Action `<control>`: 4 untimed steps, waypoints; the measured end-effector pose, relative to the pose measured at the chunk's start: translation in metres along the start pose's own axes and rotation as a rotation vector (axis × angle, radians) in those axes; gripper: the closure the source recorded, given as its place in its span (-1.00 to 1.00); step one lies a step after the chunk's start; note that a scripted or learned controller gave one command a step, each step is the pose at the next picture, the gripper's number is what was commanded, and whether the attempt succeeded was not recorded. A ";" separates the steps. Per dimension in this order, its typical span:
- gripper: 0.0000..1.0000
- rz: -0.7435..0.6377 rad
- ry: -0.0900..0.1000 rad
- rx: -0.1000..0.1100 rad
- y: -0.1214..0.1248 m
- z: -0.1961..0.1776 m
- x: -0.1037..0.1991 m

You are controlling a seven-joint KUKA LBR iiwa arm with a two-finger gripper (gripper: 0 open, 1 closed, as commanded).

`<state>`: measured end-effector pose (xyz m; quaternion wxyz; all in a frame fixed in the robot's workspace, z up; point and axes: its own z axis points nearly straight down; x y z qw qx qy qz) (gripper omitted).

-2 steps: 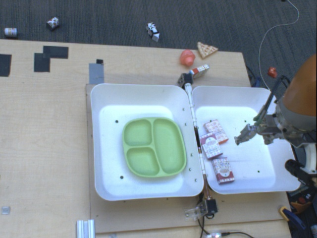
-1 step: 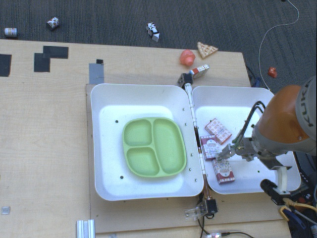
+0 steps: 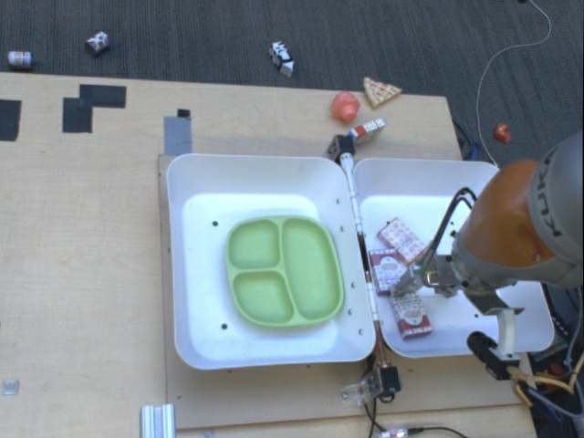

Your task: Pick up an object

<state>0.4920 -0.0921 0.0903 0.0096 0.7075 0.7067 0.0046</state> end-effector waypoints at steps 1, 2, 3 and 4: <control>1.00 -0.004 0.007 -0.006 0.003 -0.013 0.004; -1.00 -0.004 0.007 -0.005 0.003 -0.013 0.004; -1.00 -0.002 0.005 -0.002 0.001 0.000 0.009; 1.00 -0.005 0.010 -0.008 0.004 -0.013 0.011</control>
